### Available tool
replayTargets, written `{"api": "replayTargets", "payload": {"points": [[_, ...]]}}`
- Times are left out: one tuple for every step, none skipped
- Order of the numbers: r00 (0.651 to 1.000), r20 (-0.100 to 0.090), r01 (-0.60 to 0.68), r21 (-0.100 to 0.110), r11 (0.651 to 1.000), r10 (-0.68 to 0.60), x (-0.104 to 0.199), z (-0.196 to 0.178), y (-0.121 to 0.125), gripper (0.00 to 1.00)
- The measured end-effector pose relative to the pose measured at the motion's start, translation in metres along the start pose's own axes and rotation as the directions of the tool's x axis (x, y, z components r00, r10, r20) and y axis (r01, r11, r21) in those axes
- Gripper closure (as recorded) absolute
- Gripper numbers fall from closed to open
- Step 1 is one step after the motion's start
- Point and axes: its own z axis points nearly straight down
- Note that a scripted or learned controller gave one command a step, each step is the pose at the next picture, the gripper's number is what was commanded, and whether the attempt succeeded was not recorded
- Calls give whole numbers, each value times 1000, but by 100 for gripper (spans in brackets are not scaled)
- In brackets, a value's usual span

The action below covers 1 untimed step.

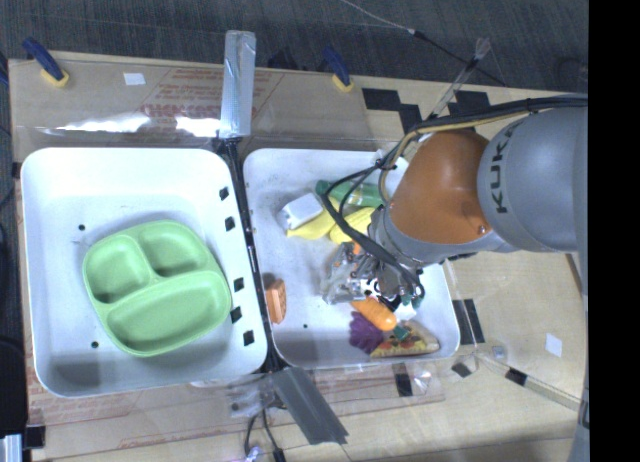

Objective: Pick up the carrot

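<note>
arm: grey KUKA arm (530, 185) reaches in from the right, orange band (445, 190) above the wrist, head down over the right bin (300, 335)
pincer: pincer (372, 285) sits low in the pile near the bin's front right; can't tell if it's released or clenched, wrist and cables cover it
carrot: carrot (372, 312) lies in the right bin, just under the pincer tip, touching or nearly touching it; nothing visibly held
neighbours: purple item (362, 332) right against the carrot's front side, pizza slice toy (408, 342) just beside that, yellow banana (318, 227) and green item (345, 190) behind, white block (300, 212) on the banana
stray: small orange piece (275, 300) near the bin's left wall, well apart from the pincer; probably a different food toy, too small to be sure
left bin: left bin (60, 190) holds a green divided plate (155, 285)
risk 1: clutter is tight, so closing here could catch the purple item along with the carrot, or instead of it
risk 2: carrot is tapered and smooth-looking, so an off-centre pinch may squirt it out sideways
risk 3: pressing down could shove the carrot into the pizza slice toy and out of reach
writing: "KUKA" reads vertically on the grey arm link; faint red print on the table (180, 100) cardboard behind the bins, not readable
</note>
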Motion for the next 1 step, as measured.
{"api": "replayTargets", "payload": {"points": [[959,1,-283,1,959,283,29,-53,13,100]]}}
